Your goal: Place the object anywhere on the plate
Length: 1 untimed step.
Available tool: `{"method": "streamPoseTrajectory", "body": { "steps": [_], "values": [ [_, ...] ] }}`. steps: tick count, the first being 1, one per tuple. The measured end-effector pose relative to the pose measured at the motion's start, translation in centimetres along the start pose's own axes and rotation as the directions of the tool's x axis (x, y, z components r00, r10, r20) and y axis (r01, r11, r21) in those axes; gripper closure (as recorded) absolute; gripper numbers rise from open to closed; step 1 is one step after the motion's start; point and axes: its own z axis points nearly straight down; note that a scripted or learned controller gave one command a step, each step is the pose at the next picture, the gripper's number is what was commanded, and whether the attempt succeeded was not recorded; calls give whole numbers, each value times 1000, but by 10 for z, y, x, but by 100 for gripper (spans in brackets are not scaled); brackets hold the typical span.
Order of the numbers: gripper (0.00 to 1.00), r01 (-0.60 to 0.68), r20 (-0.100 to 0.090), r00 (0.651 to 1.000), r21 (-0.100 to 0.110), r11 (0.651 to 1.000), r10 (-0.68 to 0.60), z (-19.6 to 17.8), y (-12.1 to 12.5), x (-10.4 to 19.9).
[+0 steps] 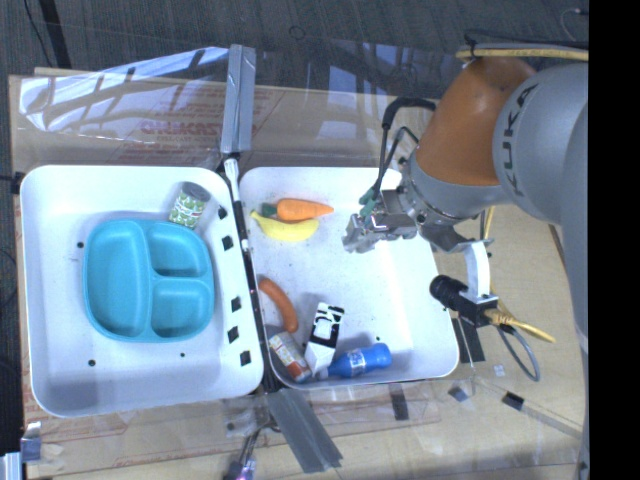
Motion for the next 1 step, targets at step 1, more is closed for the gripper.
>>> {"method": "streamPoseTrajectory", "body": {
  "steps": [1],
  "values": [
    [100, -213, -1, 977, -1, 977, 213, -111, -47, 52]
  ]
}}
